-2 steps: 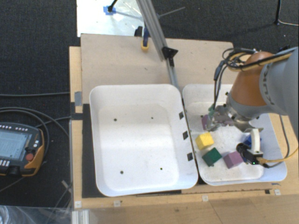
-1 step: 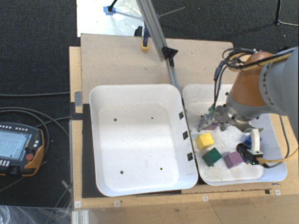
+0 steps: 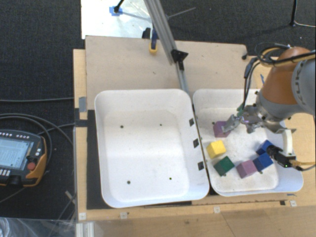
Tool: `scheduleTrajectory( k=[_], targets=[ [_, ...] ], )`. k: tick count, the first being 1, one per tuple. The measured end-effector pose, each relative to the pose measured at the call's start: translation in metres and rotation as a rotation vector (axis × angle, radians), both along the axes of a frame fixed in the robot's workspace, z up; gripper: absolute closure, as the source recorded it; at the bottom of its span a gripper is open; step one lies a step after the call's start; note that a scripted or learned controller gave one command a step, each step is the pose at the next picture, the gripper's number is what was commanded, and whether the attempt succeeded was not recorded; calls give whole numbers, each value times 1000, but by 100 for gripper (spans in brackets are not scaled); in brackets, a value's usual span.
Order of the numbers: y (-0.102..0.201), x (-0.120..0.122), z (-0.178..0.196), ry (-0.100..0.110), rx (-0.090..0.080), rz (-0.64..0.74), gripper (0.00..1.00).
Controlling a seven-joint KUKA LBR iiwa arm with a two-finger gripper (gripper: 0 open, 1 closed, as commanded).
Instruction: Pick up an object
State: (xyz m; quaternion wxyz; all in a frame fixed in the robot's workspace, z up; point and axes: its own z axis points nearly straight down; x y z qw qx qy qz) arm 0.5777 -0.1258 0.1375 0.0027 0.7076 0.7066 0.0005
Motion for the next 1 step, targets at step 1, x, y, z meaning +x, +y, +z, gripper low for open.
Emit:
scheduleTrajectory(
  k=[1],
  targets=[
    [36, 0, -50, 8, 5, 8, 0]
  ],
)
